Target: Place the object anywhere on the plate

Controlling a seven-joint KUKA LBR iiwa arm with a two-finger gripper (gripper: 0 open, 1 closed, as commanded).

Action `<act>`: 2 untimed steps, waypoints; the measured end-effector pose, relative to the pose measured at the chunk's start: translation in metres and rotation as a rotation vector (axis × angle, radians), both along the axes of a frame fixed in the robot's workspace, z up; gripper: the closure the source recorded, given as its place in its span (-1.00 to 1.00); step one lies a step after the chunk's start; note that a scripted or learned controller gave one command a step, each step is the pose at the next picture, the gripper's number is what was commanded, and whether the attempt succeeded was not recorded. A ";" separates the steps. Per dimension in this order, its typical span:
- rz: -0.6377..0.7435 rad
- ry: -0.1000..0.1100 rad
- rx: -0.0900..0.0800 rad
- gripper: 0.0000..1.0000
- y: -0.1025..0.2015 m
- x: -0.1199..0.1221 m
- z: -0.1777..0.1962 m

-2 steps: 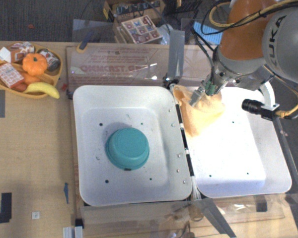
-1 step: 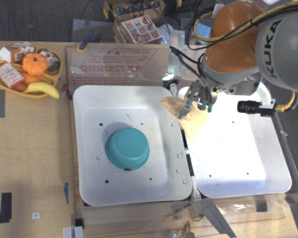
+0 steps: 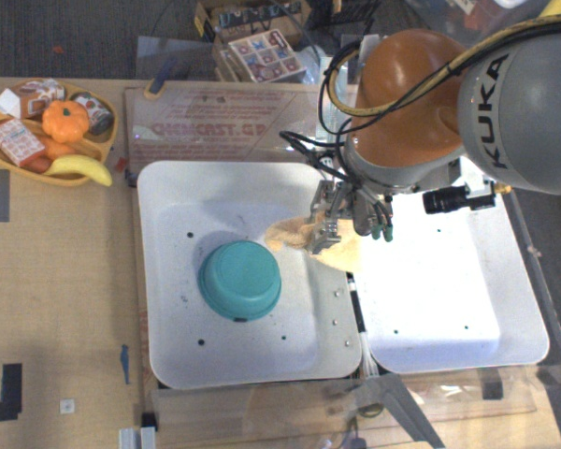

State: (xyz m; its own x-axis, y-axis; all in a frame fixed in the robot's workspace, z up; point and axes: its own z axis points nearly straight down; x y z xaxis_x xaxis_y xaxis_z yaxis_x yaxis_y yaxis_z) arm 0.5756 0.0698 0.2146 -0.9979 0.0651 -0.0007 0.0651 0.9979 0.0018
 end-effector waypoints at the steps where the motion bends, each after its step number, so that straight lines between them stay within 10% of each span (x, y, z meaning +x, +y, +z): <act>1: 0.068 0.000 0.000 1.00 0.049 -0.029 -0.004; 2: 0.067 0.001 0.000 1.00 0.089 -0.063 0.011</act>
